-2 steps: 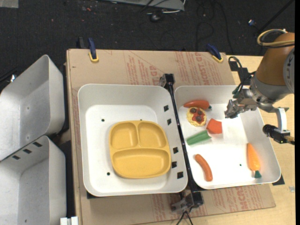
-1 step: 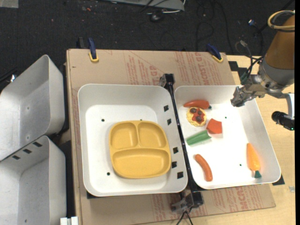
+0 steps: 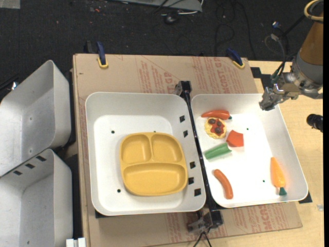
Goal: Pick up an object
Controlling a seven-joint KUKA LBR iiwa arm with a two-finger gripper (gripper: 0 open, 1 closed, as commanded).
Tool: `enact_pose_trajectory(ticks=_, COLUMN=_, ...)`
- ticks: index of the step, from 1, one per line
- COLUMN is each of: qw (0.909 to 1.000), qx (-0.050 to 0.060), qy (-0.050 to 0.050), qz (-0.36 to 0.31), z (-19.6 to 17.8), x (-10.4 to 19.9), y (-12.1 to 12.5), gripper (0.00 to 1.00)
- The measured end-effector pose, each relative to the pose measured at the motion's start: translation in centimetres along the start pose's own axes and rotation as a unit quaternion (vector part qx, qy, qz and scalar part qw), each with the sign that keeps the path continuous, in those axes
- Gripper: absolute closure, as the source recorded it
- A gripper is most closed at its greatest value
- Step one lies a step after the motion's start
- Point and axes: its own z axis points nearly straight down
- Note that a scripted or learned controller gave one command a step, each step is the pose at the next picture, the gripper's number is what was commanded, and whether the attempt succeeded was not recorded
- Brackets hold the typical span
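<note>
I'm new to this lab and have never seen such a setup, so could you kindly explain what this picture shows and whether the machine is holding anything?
A single fixed camera looks down at a slant on a bench with two shallow white bins side by side. The grey and orange shape at the right is a robot arm, and its two-finger gripper hangs over the far right corner of the right bin. I see nothing between its fingers.

The left bin holds a yellow divided plate. The right bin holds toy food: a red chili, a small pizza, a red wedge, a green pepper, a sausage and an orange carrot.

The job is to pick up one object.
</note>
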Motion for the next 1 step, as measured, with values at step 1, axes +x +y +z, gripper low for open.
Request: enact_pose_trajectory(ticks=1, qw=1.0000, qx=0.002, qy=0.001, qz=-0.002, z=-0.97, x=5.20, y=-0.34, gripper=1.00)
